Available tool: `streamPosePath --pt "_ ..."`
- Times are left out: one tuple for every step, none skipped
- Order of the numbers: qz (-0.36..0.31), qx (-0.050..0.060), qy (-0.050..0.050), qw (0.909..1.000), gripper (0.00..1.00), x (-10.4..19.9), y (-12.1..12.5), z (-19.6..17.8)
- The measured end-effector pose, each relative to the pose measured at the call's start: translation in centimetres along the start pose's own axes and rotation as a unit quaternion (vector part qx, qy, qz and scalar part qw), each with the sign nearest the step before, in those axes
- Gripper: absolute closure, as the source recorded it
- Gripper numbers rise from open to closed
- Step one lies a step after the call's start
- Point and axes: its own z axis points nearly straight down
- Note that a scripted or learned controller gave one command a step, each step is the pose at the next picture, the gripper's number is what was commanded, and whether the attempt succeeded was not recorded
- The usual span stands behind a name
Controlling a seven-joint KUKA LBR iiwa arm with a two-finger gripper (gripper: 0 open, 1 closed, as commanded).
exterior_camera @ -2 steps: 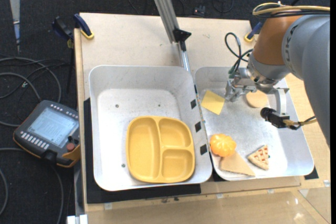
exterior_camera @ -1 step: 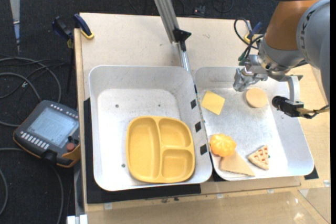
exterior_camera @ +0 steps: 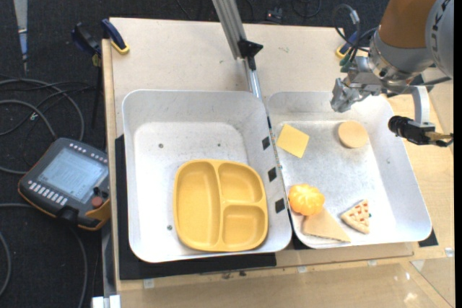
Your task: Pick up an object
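The right bin (exterior_camera: 393, 169) holds a yellow cheese square (exterior_camera: 293, 140), a round tan cookie (exterior_camera: 352, 134), an orange fruit (exterior_camera: 306, 200), a tan bread slice (exterior_camera: 324, 227) and a small pizza wedge (exterior_camera: 356, 216). My gripper (exterior_camera: 341, 98) hangs above the bin's far edge, up and a little left of the cookie, apart from every object. Nothing is seen between its fingers.
The left bin (exterior_camera: 144, 119) carries a yellow divided tray (exterior_camera: 220, 205). A slanted metal pole (exterior_camera: 227, 7) runs down to the seam between the bins. A teach pendant (exterior_camera: 68, 180) lies off the bench at left, and clamps (exterior_camera: 115, 36) sit at the bench's far corners.
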Motion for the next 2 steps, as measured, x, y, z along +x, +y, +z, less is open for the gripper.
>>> streamPosePath --pt "0.0 0.001 0.0 1.0 1.0 0.0 0.1 -3.2" --pt "-0.002 0.005 0.001 1.0 1.0 4.7 -1.8 -1.7"
